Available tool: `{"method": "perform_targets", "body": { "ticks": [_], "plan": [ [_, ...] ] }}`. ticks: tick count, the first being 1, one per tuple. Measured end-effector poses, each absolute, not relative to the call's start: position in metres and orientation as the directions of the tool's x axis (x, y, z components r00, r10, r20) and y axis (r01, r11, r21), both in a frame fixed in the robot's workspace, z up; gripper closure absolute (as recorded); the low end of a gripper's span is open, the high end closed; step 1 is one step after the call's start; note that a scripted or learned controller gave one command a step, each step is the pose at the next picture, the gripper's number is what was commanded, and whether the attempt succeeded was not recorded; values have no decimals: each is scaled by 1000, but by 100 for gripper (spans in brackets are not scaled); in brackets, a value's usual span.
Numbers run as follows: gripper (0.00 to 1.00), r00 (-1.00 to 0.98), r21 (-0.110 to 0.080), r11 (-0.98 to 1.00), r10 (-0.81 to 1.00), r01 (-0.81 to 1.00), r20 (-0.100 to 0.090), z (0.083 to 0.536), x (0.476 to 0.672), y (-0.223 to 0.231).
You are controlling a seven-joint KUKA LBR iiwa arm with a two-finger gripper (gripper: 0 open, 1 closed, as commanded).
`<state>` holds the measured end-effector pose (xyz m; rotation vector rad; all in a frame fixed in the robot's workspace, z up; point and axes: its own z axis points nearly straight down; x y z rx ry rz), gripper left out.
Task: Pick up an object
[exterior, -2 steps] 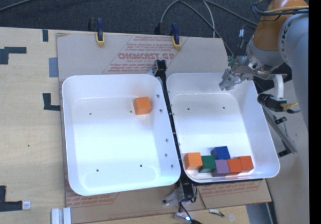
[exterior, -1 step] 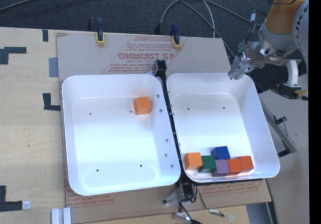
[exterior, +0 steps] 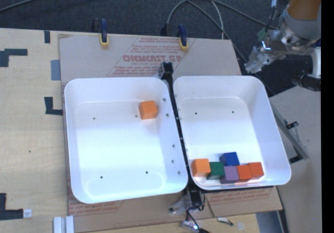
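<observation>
My jaws [exterior: 259, 59] hang beyond the far right corner of the right bin [exterior: 271, 106], off to the side of everything; how far apart they stand I cannot tell, and nothing shows between them. The lone orange cube [exterior: 148, 109] sits in the left bin [exterior: 70, 122], well apart from me. Five small blocks [exterior: 227, 168] crowd the right bin's near wall, touching. Going there, I risk nudging neighbours or striking the wall. The blocks look hard and matte, the bins smooth glossy plastic, so a poor pinch could slip.
</observation>
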<state>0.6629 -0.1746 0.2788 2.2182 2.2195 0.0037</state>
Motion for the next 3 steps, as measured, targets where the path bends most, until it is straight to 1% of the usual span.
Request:
{"method": "perform_targets", "body": {
  "ticks": [1, 2, 3],
  "plan": [
    [100, -3, -1, 3, 1000, 1000, 1, 266, 643, -133],
    [100, -3, 0, 3, 1000, 1000, 0, 271, 627, -87],
    [100, -3, -2, 3, 1000, 1000, 1, 255, 611, -44]
  ]
}}
